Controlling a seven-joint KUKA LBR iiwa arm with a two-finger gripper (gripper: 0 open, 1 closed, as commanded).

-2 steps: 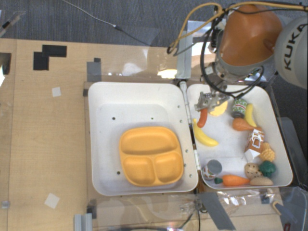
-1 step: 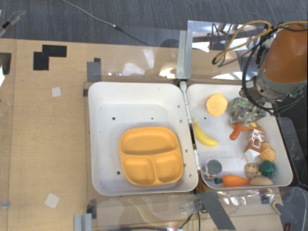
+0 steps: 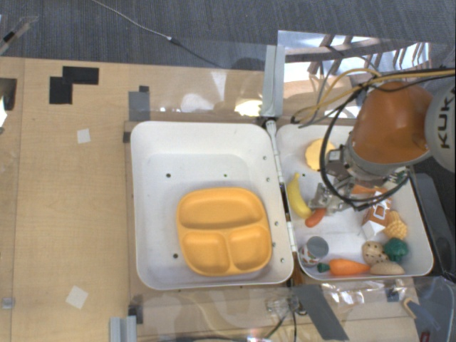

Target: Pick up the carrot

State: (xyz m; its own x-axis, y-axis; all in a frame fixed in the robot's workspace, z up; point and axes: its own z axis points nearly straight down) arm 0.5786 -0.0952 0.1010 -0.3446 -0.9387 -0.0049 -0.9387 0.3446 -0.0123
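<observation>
Orange carrot lies in right bin.

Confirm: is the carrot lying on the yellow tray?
No, the carrot lies at the near edge of the right bin, while the yellow tray sits in the left bin.

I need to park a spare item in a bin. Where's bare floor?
Left bin: bare floor behind and left of the yellow tray. Right bin: crowded around the carrot, banana and gripper.
</observation>
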